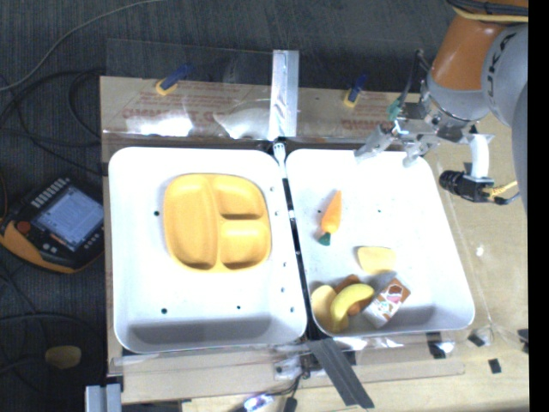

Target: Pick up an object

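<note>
Gripper spread wide, holding nothing, over right bin far rim; banana partly hides fruit behind.

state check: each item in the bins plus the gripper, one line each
gripper: open, over the right bin's far edge, holding nothing
yellow tray: flat in left bin
carrot: lying loose, right bin
pale slice: lying flat, apart
banana: piled in near corner
small carton: tipped against banana

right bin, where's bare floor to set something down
Bare floor lies in the right bin right of the carrot, up to the far rim near the hand. The near-left corner is crowded: banana, small carton, pale slice.
</note>
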`<state>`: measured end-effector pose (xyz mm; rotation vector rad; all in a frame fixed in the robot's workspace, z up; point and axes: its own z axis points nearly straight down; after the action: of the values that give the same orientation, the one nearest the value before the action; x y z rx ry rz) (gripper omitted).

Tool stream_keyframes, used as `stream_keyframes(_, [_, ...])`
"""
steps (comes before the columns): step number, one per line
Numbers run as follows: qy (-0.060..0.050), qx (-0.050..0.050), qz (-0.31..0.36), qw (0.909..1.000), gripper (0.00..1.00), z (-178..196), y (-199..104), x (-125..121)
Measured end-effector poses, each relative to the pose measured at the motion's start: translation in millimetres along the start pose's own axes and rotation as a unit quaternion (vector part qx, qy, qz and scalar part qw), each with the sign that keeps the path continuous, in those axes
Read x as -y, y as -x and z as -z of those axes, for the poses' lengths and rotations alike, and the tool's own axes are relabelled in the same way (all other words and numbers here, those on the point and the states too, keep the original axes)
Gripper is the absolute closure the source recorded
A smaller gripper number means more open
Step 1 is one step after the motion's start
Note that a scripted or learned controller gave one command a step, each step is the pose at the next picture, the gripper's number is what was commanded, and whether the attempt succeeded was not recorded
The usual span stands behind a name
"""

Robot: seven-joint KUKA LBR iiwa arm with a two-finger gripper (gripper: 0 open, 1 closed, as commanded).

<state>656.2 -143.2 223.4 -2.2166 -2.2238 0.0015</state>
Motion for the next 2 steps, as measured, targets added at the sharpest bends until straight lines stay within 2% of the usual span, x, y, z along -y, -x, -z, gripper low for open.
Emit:
stream_keyframes(1, [0.002,0.002,0.109,0.9941,0.0,-128.0,-22.3,-12.3])
stream_keyframes(2, [0.006,0.004,0.249,0.9685,0.0,-134.1,-32.7,17.0])
